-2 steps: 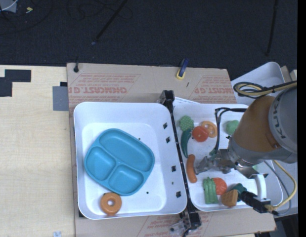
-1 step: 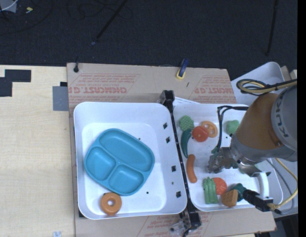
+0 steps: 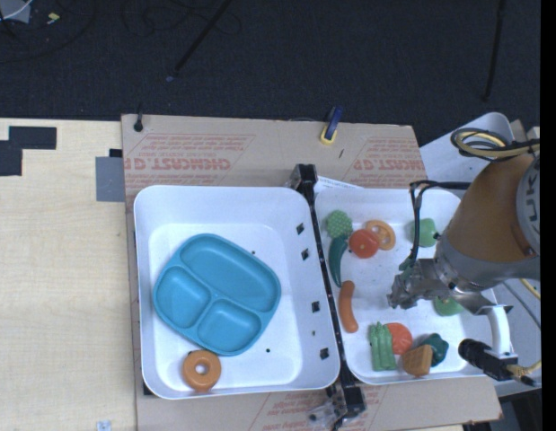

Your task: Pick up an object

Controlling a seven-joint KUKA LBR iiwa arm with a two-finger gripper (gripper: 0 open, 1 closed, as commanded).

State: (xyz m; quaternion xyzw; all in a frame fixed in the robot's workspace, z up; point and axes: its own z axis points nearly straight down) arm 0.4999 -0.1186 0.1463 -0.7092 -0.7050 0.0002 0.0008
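On the desk [image 3: 62, 312], two white bins sit side by side. Nearest in the left bin [image 3: 152, 366] lies a doughnut [image 3: 202, 369], with a blue divided plate [image 3: 216, 292] behind it. The right bin [image 3: 392, 373] holds toy food: green lettuce [image 3: 381, 347], a sausage [image 3: 348, 305], a tomato [image 3: 363, 243]. The jaws [image 3: 409, 293] hang low over the right bin's middle; whether they are open cannot be told.
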